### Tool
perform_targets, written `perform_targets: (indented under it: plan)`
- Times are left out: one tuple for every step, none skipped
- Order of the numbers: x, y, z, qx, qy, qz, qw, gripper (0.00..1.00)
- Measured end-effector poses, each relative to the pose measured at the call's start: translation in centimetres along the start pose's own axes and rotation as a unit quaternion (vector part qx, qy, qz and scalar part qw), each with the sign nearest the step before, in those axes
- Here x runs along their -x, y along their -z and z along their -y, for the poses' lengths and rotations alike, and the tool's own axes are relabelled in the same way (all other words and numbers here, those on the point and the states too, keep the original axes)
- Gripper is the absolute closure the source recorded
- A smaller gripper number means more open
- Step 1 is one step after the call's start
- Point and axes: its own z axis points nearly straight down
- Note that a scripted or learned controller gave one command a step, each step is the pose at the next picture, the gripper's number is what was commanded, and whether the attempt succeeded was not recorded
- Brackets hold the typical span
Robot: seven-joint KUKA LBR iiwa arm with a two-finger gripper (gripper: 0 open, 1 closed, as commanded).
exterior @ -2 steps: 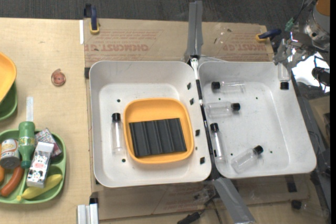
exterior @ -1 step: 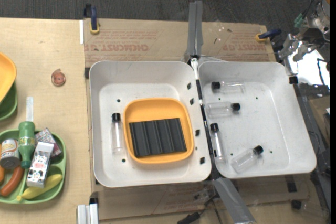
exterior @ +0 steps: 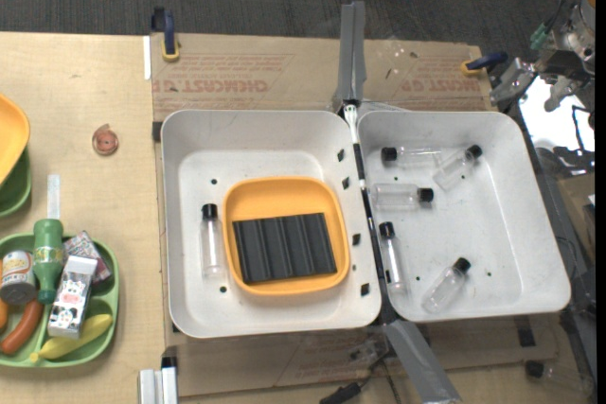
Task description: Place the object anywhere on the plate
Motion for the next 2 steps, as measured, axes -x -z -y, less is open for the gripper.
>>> perform_targets:
  plan:
    - [0.7,6.2,-0.1,0.0,0.015,0.0,0.9999,0.0]
    - [0.4,15.5,9.9,-0.001,0.005,0.0,1.0,0.0]
